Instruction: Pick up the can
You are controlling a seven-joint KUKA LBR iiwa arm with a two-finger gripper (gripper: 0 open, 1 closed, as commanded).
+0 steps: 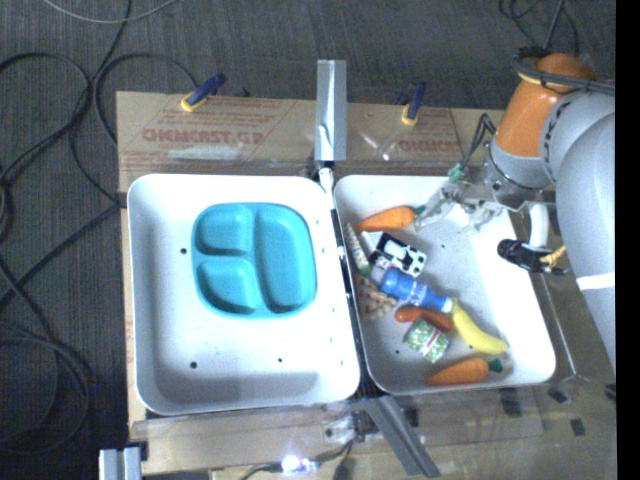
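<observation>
Clutter is the danger here — the can [427, 341] lies low in the right bin [525, 298], touching the banana [477, 335] and just beside a carrot [459, 371]. The gripper [462, 206] hovers open and empty near the far rim, so a descent could catch a neighbour instead.

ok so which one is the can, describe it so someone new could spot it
Look in the right bin, the one crowded with toys. Near its front edge, the can lies just left of the banana and below the blue bottle. It is the small stubby thing with a green and white label.
</observation>
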